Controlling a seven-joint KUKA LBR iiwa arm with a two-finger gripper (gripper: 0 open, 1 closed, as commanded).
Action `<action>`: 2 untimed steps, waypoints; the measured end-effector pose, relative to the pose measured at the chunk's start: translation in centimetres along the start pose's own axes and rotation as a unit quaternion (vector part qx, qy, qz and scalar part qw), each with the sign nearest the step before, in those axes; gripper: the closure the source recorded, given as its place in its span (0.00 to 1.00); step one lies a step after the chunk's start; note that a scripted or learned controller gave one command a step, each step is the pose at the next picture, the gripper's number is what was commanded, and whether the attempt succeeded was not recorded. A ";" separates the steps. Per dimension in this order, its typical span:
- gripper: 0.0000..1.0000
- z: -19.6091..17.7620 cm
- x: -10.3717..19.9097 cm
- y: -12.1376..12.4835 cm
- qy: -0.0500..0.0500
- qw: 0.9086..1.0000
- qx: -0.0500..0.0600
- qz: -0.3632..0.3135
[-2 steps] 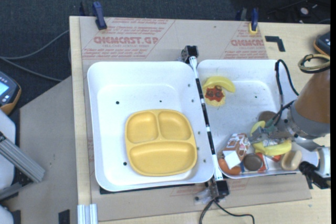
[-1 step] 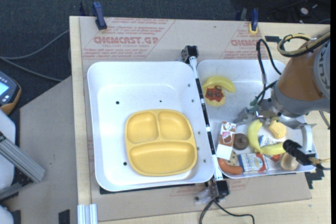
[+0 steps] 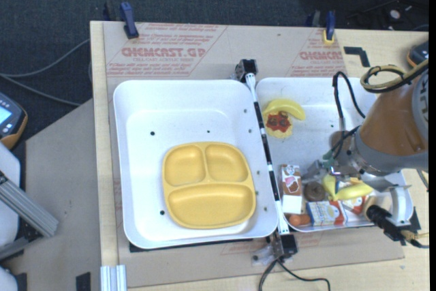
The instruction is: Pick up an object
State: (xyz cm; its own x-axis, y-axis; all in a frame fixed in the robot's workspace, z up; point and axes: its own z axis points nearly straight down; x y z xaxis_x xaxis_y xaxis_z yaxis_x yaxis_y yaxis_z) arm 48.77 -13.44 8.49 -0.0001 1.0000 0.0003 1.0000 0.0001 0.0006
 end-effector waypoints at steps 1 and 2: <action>1.00 -1.0 0.0 0.1 -0.001 1.000 -0.001 0.001; 1.00 -10.6 6.1 6.2 0.000 1.000 -0.007 -0.005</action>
State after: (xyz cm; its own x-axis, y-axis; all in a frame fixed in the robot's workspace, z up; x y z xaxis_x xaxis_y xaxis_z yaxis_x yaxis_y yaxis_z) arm 54.93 -7.38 19.08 -0.0096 1.0000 -0.0002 0.9999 0.0096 0.0143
